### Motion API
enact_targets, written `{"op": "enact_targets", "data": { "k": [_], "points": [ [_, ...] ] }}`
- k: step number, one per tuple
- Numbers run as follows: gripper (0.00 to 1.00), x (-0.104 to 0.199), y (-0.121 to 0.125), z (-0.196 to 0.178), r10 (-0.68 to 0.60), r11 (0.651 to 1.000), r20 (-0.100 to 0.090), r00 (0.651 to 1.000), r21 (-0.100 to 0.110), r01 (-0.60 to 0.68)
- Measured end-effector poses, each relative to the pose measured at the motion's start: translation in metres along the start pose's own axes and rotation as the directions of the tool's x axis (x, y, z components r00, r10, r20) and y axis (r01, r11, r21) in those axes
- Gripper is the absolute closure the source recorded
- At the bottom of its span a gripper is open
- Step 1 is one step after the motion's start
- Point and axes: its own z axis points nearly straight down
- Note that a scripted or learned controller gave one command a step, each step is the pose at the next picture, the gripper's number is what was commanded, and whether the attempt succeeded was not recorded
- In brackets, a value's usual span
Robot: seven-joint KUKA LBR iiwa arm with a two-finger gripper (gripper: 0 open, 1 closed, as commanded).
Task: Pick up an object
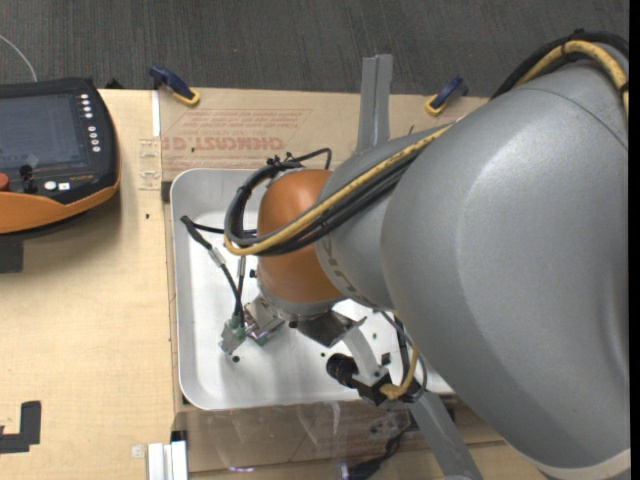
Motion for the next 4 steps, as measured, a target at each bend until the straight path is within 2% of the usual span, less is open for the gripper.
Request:
{"op": "enact_targets", "data": {
  "k": [1,2,3,4],
  "points": [
    [0.00,0.008,-0.006,-0.001,0.319,0.948,0.002,0.948,-0.003,-0.319],
    [0.00,-0.009,-0.019,0.000,-0.219,0.976,0.000,0.976,0.001,0.219],
    [1.00,-0.019,-0.019,-0.005,-0.204,0.979,0.015,0.979,-0.001,0.204],
    [1.00,-0.020,-0.010,-0.002,-0.365,0.931,0.016,0.931,0.017,0.365]
  ]
}}
